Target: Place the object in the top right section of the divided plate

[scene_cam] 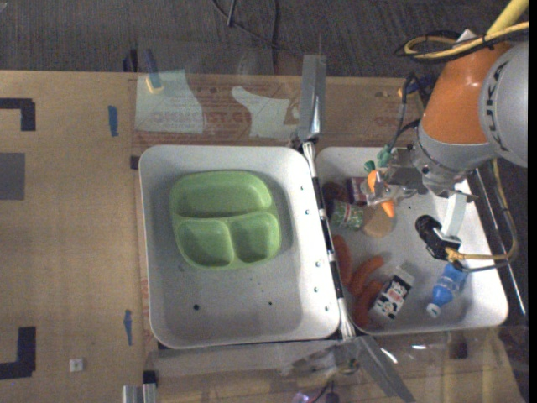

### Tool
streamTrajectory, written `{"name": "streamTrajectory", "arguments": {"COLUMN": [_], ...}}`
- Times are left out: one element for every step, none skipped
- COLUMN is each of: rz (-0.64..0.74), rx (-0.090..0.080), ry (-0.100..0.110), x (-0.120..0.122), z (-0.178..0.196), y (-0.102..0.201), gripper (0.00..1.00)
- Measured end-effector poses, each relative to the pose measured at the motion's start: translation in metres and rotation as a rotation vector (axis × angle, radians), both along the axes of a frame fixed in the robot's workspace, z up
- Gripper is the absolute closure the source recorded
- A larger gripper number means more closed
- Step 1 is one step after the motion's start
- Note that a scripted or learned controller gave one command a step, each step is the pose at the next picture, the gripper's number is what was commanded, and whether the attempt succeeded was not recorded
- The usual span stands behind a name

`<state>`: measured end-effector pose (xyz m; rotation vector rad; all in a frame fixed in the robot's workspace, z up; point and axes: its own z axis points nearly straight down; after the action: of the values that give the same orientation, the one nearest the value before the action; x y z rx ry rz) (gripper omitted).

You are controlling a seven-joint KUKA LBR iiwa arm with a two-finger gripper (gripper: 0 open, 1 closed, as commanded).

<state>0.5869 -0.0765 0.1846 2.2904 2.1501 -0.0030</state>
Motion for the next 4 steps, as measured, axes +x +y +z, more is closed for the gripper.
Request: {"name": "streamTrajectory", "arguments": {"rz": [0.029, -0.052, -0.021, 0.012], "rx": [0.001, 0.001, 0.001, 0.001], "ry": [-0.001, -0.001, 0.002, -0.001], "x": [0.033, 0.030, -0.004, 0.036], "z": [0.000, -0.004, -0.003, 0.008], "y": [0.084, 0.179, 0.248, 0.276], "gripper": [1.00, 1.00, 1.00, 1.00]}}
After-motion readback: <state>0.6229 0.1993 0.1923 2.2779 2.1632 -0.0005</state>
